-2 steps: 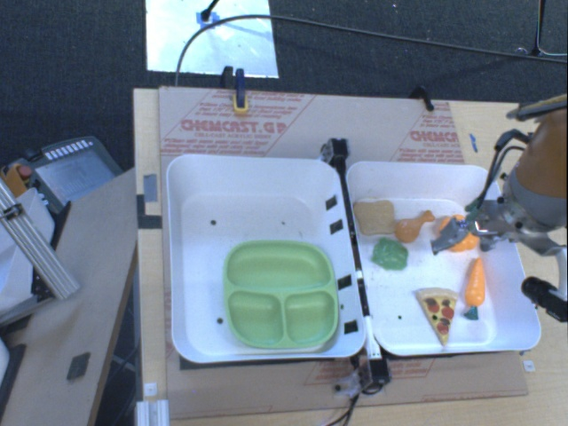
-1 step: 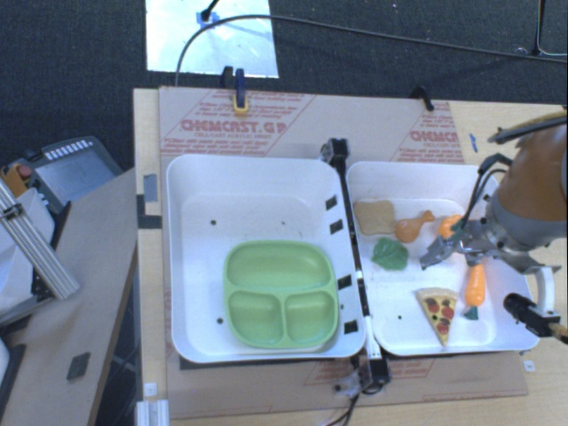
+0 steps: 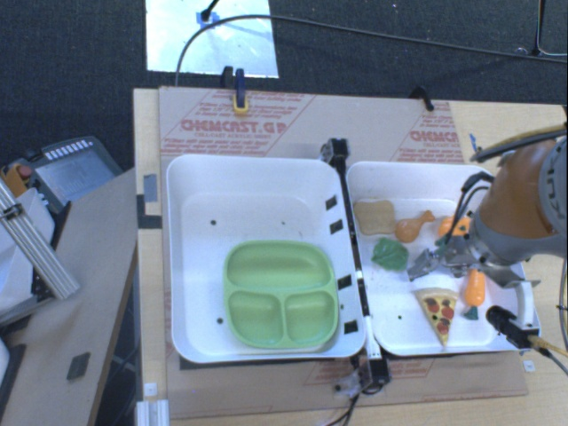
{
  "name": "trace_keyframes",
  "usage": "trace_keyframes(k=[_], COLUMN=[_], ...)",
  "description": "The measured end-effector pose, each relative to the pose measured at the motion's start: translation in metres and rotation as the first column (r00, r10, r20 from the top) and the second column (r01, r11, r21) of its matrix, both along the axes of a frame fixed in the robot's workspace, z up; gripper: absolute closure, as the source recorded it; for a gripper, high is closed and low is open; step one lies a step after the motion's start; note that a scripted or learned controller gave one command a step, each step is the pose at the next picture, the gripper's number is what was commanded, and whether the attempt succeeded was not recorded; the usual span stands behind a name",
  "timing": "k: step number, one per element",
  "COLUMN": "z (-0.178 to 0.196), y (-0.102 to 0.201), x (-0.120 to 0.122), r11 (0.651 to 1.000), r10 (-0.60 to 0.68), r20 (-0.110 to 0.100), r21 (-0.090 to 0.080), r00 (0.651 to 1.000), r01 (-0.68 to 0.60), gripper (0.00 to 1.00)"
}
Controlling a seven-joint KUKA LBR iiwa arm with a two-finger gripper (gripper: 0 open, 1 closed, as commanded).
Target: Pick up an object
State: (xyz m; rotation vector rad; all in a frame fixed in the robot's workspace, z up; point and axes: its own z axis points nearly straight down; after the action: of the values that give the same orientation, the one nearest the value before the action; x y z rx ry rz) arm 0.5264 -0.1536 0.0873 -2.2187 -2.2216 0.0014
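Observation:
The right bin [image 3: 399,177] holds several toy foods. A tan toast slice [image 3: 374,216] lies at its back left, with an orange drumstick [image 3: 413,227] beside it. A green leaf [image 3: 389,254] sits at the bin's left side, and a pizza slice [image 3: 437,311] lies near the front wall. An orange carrot [image 3: 475,287] rests just right of the pizza. A small orange piece [image 3: 453,226] shows behind the wrist. My gripper [image 3: 429,266] hangs low over the bin floor between the leaf and the pizza slice, and I see nothing between its fingers.
The left bin [image 3: 204,211] bears a green divided plate [image 3: 280,293] toward its front right. A black divider rail [image 3: 348,238] runs between the bins. The grey arm [image 3: 524,211] covers the right bin's right side.

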Motion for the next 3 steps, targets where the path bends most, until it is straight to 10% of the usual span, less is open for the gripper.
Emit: trace_keyframes(k=[1, 3], z=[0.013, 0.115], y=[-0.001, -0.008], x=[0.001, 0.009], r11=[1.0, 1.0], r10=[0.0, 0.002], r20=[0.004, 0.008], r21=[-0.002, -0.003], r00=[1.0, 1.0], r01=[0.0, -0.002], gripper=[1.0, 1.0])
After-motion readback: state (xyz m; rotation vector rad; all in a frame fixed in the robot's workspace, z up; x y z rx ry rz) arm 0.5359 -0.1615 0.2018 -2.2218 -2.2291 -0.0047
